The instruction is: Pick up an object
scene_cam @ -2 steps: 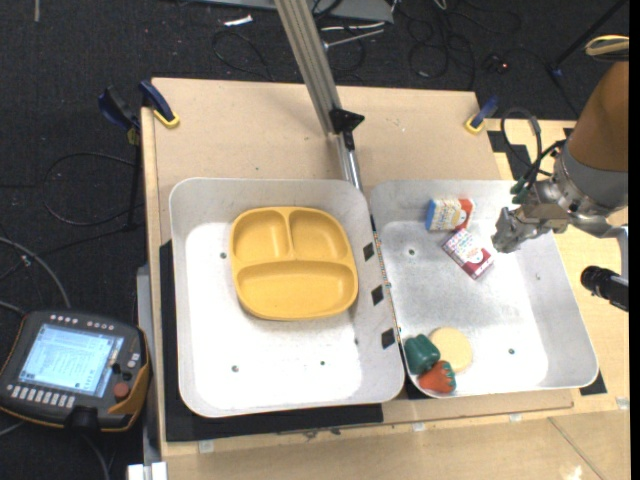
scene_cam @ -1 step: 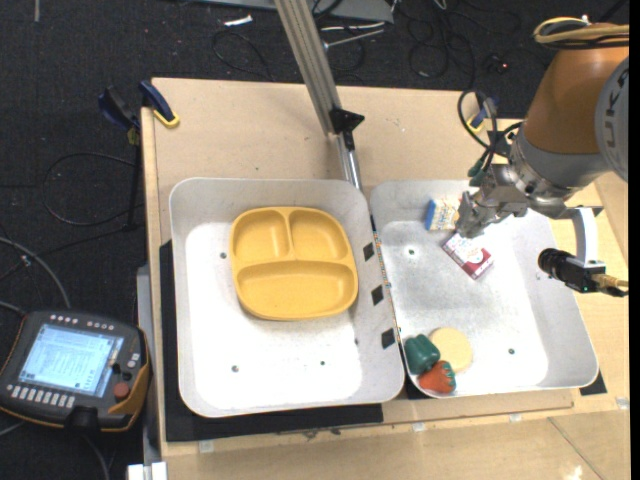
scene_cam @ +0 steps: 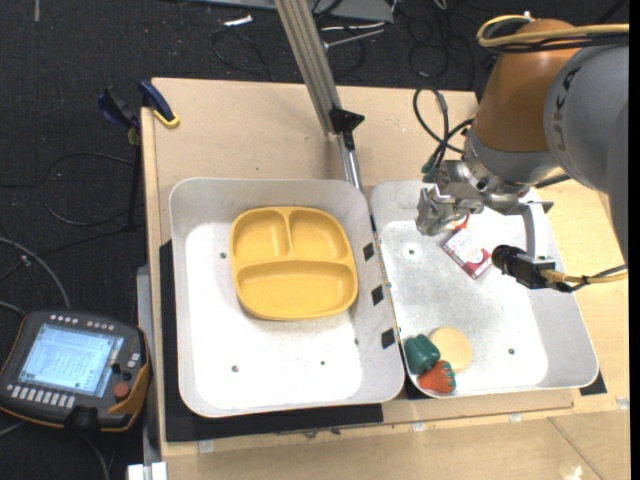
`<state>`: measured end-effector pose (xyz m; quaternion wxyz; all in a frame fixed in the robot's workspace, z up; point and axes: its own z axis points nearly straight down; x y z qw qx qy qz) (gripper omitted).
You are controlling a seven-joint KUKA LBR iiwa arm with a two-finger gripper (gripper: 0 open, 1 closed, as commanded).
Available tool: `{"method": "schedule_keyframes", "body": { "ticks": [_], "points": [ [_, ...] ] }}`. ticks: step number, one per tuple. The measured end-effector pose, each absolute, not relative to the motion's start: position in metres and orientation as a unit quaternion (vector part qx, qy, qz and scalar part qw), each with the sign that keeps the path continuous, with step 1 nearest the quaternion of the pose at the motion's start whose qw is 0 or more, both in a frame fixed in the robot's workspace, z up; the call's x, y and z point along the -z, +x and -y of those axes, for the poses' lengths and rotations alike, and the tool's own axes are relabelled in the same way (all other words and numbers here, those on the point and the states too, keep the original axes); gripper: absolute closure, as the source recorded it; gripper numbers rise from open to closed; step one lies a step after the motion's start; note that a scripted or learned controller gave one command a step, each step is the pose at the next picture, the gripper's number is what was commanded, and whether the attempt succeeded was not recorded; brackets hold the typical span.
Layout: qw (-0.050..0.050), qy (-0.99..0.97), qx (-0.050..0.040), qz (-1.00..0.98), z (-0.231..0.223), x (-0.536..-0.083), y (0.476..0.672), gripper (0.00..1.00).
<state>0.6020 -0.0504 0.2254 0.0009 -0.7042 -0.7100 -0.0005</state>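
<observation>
The bench (scene_cam: 250,128) carried two shallow white bins side by side. The left bin (scene_cam: 200,368) held a yellow divided plate (scene_cam: 293,263) with three compartments, lying flat toward the far side of the bin. The right bin (scene_cam: 520,338) had its far edge partly covered by the arm.

The arm (scene_cam: 560,78) entered from the right, cut off by the frame's right edge; its orange band sat above the grey wrist, which pointed down and left into the far part of the right bin. The gripper (scene_cam: 440,211) hung over the bin's far left area. Its fingers blurred into the wrist housing, so whether they were spread or closed could not be told, and nothing was seen between them.

A small red-and-white packet (scene_cam: 468,250) lay on the bin floor just near and right of the gripper; contact could not be judged. A black cable fitting (scene_cam: 522,265) hung right of the packet.

In the near left corner of the right bin, a pale yellow round piece (scene_cam: 452,345), a green block (scene_cam: 421,349) and an orange-red piece (scene_cam: 437,376) were clustered touching one another; their exact shapes were hard to make out.

A teach pendant (scene_cam: 70,366) lay on the floor at the near left.
</observation>
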Motion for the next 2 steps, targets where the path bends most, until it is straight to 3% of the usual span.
{"method": "schedule_keyframes", "body": {
  "ticks": [1, 2],
  "points": [
    [0.000, -0.704, 0.0017, 0.710, 0.002, -0.232, 0.621, 1.00],
    [0.000, -0.704, 0.0010, 0.710, -0.060, -0.227, 0.627, 1.00]
  ]
}}
